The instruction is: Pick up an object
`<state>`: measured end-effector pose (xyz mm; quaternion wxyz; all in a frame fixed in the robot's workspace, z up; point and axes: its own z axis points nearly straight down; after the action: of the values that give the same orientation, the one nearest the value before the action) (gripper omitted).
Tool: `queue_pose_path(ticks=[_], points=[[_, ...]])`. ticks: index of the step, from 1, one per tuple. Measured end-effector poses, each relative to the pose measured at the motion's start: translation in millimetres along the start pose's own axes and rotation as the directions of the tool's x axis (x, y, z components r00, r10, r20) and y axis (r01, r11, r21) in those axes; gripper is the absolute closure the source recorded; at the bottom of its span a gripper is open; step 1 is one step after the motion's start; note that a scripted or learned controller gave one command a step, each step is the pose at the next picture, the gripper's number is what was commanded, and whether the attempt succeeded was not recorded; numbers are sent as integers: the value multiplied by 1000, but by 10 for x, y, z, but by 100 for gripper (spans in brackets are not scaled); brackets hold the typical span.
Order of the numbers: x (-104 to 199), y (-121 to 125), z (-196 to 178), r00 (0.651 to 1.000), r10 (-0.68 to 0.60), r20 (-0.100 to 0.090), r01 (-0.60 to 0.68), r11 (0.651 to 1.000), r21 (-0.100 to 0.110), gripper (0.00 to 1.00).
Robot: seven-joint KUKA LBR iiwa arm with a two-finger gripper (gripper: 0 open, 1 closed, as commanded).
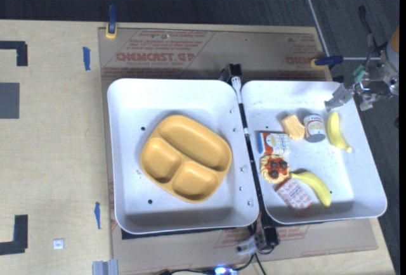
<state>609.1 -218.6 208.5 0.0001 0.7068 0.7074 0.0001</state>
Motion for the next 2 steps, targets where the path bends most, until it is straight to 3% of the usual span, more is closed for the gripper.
queue_pose_path(ticks=[1,2], points=[[11,-47,1111,1000,-6,-8,6,1000,-5,0],[28,-37,1011,1000,-6,-10,6,1000,-7,100]])
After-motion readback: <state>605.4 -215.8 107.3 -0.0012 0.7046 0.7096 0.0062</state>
